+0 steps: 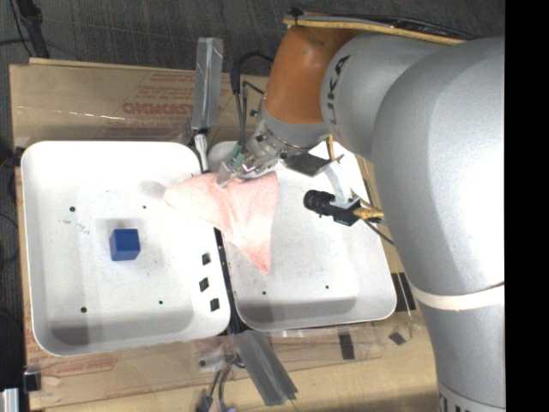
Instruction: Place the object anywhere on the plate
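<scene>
Jaws [244, 166] pinch the top of a limp pink cloth [240, 213], draped across the seam between both white bins; no plate in sight, small blue cube [125, 244] sits well left.

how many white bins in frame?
2. The left bin holds a blue cube. The right bin lies partly under the arm. A pink cloth drapes across the seam between them.
</scene>
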Motion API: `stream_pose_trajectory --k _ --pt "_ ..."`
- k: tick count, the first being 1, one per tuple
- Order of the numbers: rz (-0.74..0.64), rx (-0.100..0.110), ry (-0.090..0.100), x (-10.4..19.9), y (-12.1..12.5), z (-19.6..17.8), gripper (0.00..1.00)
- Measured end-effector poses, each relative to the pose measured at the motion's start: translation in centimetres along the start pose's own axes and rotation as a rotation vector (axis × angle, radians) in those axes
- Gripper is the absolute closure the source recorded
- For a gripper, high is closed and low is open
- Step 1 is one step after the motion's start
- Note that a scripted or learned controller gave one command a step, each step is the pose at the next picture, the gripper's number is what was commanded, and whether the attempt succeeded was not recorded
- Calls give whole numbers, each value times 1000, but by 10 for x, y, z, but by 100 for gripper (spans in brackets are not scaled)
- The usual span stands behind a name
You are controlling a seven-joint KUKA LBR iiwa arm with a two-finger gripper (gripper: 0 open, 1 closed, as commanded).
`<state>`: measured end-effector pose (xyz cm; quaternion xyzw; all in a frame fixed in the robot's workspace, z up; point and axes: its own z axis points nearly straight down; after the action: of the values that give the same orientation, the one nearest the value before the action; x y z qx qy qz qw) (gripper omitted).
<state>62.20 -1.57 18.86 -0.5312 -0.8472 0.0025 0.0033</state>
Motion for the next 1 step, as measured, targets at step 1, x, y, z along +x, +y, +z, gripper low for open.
stream_pose_trajectory --k 1 --pt "-7 -1 -1 0 0 -40 100"
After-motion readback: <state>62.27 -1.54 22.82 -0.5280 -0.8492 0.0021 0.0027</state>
